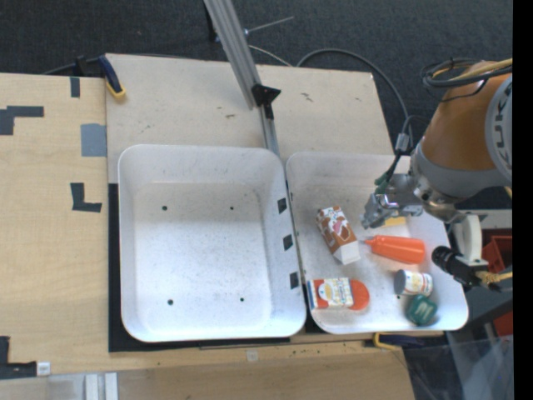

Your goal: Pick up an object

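The right bin (333, 167) holds several objects. A brown and red carton (336, 231) lies near its middle, tilted. An orange bottle (398, 248) lies on its side to the right of the carton. A red and white packet (340, 294) rests at the front left. A small white can (415, 283) and a green object (421, 310) sit at the front right corner. My gripper (379, 211) hangs over the right part of this bin, just above the orange bottle and right of the carton. A bit of yellow (396, 221) shows beside it.
The left bin (200, 161) stands beside the right one, with a shared rim between them. A slanted metal rail (237, 44) rises behind the bins. A cable (350, 57) loops across the bench at the back right. The arm's orange band (462, 123) overhangs the right bin's edge.
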Tool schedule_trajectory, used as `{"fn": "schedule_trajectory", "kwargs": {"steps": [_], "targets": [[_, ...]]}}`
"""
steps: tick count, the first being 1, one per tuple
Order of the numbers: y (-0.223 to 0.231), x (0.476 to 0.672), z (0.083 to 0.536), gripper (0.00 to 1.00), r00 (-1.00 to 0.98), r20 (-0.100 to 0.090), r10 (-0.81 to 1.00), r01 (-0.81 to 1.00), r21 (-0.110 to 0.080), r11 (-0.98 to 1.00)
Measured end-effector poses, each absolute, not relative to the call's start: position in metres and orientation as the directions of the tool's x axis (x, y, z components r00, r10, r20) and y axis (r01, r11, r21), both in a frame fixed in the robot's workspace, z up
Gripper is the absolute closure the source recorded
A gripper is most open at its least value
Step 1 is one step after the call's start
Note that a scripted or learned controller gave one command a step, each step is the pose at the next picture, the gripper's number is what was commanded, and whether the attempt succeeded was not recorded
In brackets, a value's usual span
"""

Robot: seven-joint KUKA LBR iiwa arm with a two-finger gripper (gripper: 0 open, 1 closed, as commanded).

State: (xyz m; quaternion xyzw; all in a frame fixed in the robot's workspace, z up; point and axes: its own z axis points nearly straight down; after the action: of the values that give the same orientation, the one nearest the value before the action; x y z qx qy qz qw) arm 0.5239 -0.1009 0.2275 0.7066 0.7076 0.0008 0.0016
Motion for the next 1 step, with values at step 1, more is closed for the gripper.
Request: {"fn": "schedule_trajectory", "kwargs": {"steps": [1], "targets": [[-0.1008, 0.5250, 0.2756, 1.00, -0.002, -0.001, 1.000, 1.000, 0.004, 0.002]]}}
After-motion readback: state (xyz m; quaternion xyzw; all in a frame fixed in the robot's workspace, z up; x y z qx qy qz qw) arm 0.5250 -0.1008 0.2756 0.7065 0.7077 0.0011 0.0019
